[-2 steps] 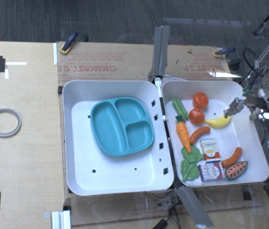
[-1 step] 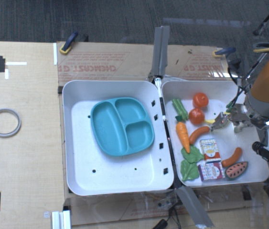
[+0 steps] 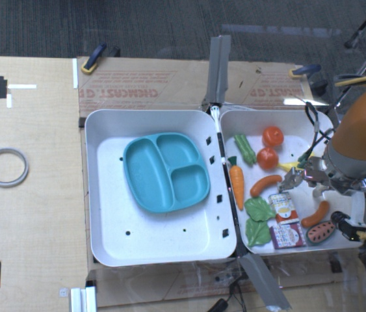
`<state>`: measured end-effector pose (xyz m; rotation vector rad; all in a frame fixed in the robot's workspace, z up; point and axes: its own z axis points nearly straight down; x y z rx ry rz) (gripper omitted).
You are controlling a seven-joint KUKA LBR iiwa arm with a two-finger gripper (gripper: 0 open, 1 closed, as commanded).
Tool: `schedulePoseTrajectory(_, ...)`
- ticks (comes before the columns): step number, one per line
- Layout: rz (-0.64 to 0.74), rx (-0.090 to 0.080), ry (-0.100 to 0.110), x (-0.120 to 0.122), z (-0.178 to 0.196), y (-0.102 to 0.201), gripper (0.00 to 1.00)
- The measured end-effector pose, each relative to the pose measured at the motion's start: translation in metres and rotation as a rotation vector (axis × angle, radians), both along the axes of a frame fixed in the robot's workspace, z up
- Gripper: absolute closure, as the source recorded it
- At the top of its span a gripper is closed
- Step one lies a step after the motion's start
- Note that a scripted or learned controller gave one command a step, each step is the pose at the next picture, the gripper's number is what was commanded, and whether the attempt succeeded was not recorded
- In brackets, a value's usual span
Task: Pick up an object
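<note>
My gripper (image 3: 296, 177) hangs low over the middle of the right bin (image 3: 229, 117), with the orange-banded arm (image 3: 359, 135) reaching in from the right. Just left of it lies an orange-red sausage (image 3: 265, 184), and a yellow piece (image 3: 289, 166) pokes out right by its tip. Below it sits a small printed packet (image 3: 282, 207). Two red tomatoes (image 3: 273, 135) (image 3: 267, 157) lie above and to the left. Nothing visibly hangs from the gripper.
The right bin also holds a green pod (image 3: 245, 148), a carrot (image 3: 236, 184), lettuce leaves (image 3: 257, 220), a red packet (image 3: 287, 234), a second sausage (image 3: 316, 214) and a watermelon slice (image 3: 320, 232). A teal divided plate (image 3: 167, 171) lies in the left bin (image 3: 104, 226).
</note>
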<state>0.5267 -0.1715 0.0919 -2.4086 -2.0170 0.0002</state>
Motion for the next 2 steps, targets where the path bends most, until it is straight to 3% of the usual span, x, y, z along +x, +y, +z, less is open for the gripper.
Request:
schedulePoseTrajectory(1,0.003,0.002,0.000,0.072,0.000,-0.030,0.00)
schedulePoseTrajectory(2,0.073,0.003,-0.001,0.112,0.001,-0.033,0.00)
